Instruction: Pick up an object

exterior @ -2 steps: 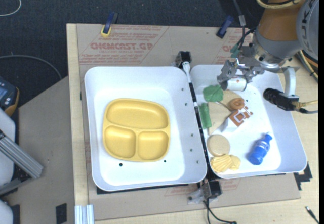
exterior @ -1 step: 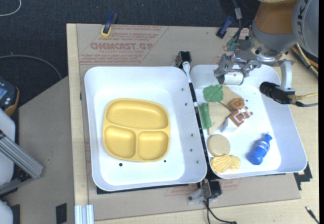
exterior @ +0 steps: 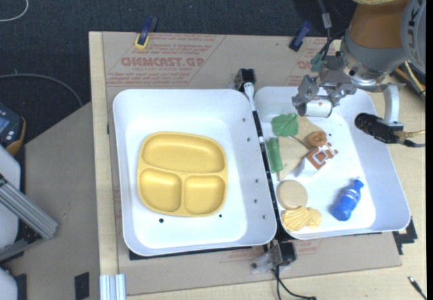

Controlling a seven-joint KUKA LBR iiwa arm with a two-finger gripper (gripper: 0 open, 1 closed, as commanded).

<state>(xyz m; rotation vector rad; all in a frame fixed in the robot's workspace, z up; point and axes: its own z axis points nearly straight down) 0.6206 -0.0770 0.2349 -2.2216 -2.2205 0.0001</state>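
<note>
In the right bin (exterior: 385, 177), nearest its front edge lie the chips (exterior: 302, 218), a round cracker (exterior: 292, 193) and a blue bottle (exterior: 347, 200). Farther back sit a brown pastry (exterior: 319, 149) and green pieces (exterior: 285, 124). Over the bin's far end, the gripper (exterior: 312, 99) hangs above a white cylinder (exterior: 316, 108); whether its fingers are spread or closed, I cannot tell.

Arm (exterior: 385, 1) cut off by top-right edge. Gripper (exterior: 314, 99) fingers too small/blurred to read. Brown item (exterior: 319, 150) in right bin (exterior: 385, 183), maybe a toy; can't tell.
</note>
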